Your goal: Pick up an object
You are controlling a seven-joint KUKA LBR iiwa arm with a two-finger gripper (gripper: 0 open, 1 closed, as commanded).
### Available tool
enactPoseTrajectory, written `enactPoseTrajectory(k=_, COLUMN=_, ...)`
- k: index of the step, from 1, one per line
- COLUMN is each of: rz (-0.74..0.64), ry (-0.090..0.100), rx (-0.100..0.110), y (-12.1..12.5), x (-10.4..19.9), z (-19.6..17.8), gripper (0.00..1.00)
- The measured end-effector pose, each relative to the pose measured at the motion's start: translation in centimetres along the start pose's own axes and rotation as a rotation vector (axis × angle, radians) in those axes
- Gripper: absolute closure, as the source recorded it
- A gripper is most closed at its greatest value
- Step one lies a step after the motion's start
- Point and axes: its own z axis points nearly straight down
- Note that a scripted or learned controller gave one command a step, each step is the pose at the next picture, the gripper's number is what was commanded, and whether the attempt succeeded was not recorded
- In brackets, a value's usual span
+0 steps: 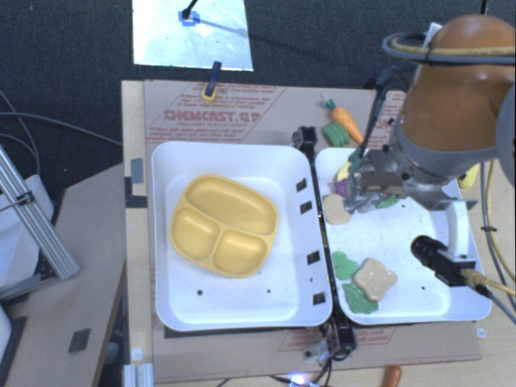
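Now the claw hovers low at the right bin's left edge, its opening impossible to tell. A beige toy piece lies just beside it, leftward, with purple and green bits underneath.

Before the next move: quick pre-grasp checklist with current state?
1. Tool over the right bin: ok, low at its upper-left corner.
2. Object under the tool: cannot tell; purple piece and beige round piece sit crowded there.
3. Object held: cannot tell, tool tips are hidden.
4. Easier targets: ok, toast slice lies in the open on green pieces.
5. Left bin: ok, yellow divided tray lies flat.
6. Carrot: not ok, outside the bins.
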Motion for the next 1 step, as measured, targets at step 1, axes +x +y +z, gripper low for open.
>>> enactPoseTrajectory(k=1, rz=-0.001, ry=0.001, rx=-0.001, y=0.01, x=0.92, z=-2.16, gripper=1.00)
